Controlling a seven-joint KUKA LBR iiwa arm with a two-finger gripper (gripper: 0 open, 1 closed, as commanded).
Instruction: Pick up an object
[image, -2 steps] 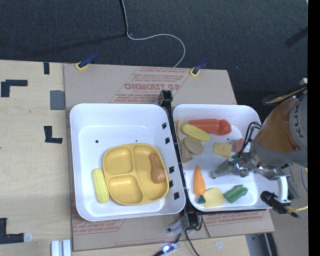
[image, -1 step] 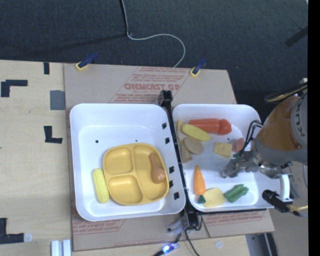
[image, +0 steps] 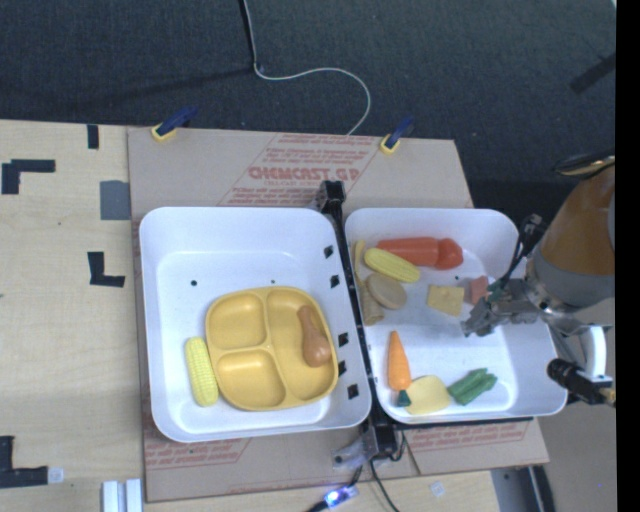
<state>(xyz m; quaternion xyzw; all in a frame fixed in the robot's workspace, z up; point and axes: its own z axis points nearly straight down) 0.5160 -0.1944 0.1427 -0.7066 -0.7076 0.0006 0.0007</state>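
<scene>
My gripper (image: 484, 320) hangs low over the right part of the right bin (image: 505, 228), with the arm's orange band behind it at the view's right edge. Just left of the gripper lie a yellow cheese block (image: 445, 298) and a small reddish piece (image: 477, 289). Further back rest a long red sausage-like item (image: 420, 251), a yellow corn cob (image: 391, 265) and a tan round piece (image: 386, 291). Along the front of the bin are an orange carrot (image: 398, 360), a pale yellow fruit (image: 428, 395) and green beans (image: 471, 385).
The left bin (image: 165, 240) holds a yellow divided plate (image: 235, 320) with a brown drumstick-like piece (image: 315, 335) on it, and a second corn cob (image: 201, 370) beside the plate. A white cable (image: 330, 75) runs over the dark floor behind the bench.
</scene>
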